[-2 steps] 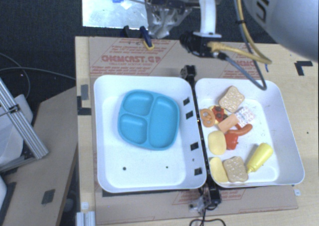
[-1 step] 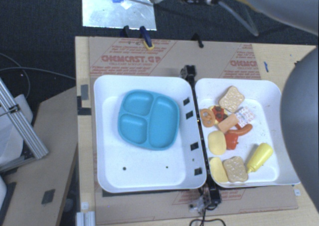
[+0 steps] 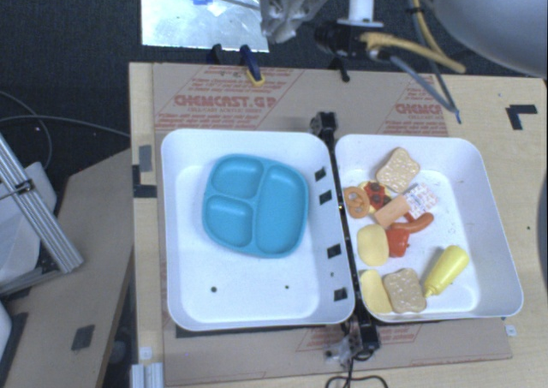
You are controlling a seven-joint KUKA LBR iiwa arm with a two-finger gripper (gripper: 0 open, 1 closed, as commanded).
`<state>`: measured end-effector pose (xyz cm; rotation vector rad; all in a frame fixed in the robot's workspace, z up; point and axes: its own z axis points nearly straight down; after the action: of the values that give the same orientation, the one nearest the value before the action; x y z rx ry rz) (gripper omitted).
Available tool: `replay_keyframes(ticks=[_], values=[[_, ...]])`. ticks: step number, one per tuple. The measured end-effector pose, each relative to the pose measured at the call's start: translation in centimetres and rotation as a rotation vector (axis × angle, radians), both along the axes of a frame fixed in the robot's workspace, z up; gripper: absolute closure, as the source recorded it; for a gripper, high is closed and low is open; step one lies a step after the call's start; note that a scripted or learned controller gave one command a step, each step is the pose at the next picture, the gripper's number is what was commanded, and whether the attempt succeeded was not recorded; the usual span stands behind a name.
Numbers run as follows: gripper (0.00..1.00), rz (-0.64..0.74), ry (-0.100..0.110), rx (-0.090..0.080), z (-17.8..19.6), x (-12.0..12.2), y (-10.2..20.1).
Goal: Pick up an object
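Two shallow white plastic bins sit side by side on the cardboard-covered worktop (image 3: 223, 91). The left bin (image 3: 184, 292) holds one light-blue three-compartment plate (image 3: 255, 205). The right bin (image 3: 492, 232) holds the food toys: two tan bread slices, one (image 3: 397, 170) at the far side and one (image 3: 404, 289) at the near rim; two pale yellow rounded pieces (image 3: 372, 244) (image 3: 374, 289); one yellow mustard bottle (image 3: 445, 270) right of the near slice; one red sausage (image 3: 404, 232); one small orange pretzel (image 3: 355, 200); and one orange block (image 3: 391, 210). The gripper (image 3: 282, 14) hangs beyond the bins' far edge, above the worktop's back; I cannot tell how it is set.
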<state>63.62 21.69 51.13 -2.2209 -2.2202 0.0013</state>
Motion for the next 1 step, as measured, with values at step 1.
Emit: replay_keyframes(ticks=[1], values=[[1.0, 0.007, -0.001, 0.001, -0.55, -5.27, 1.87]])
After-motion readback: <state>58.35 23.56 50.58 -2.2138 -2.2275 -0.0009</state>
